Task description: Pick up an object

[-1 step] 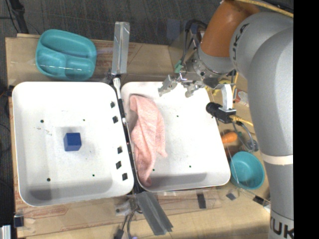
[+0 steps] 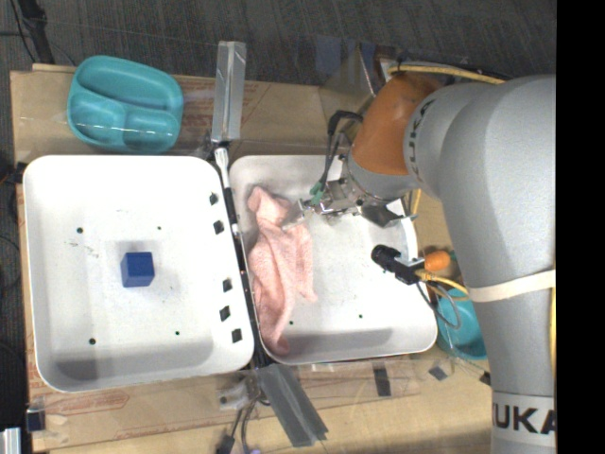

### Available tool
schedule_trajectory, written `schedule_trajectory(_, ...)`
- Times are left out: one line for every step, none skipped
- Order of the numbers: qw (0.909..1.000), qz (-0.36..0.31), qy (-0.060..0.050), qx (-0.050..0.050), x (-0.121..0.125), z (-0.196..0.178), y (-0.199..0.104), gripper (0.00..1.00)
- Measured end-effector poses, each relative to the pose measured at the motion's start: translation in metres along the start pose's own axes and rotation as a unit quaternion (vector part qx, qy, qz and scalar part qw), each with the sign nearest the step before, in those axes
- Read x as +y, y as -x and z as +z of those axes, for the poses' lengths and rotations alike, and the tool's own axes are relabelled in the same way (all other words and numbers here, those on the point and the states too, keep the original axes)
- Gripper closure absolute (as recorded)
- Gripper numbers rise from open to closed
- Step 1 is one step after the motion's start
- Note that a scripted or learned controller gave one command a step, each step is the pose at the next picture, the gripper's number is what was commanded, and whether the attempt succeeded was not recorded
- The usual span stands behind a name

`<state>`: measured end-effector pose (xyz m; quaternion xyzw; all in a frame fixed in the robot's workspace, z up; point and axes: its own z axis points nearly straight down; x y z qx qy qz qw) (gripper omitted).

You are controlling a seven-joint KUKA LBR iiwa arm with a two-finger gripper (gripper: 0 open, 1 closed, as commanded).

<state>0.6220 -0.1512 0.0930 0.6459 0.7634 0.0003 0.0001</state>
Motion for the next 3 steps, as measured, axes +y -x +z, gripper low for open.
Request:
schedule_trajectory(0.9967,-0.081,-0.001,0.000,-0.002,0.001,-0.050,0.00)
schedule_trajectory(0.9966,-0.082,-0.001,0.000,-0.001,-0.010,-0.050,1.00)
schedule_trajectory(0.9997,-0.024,-0.001,0.000,0.053,-0.100,-0.113,1.00)
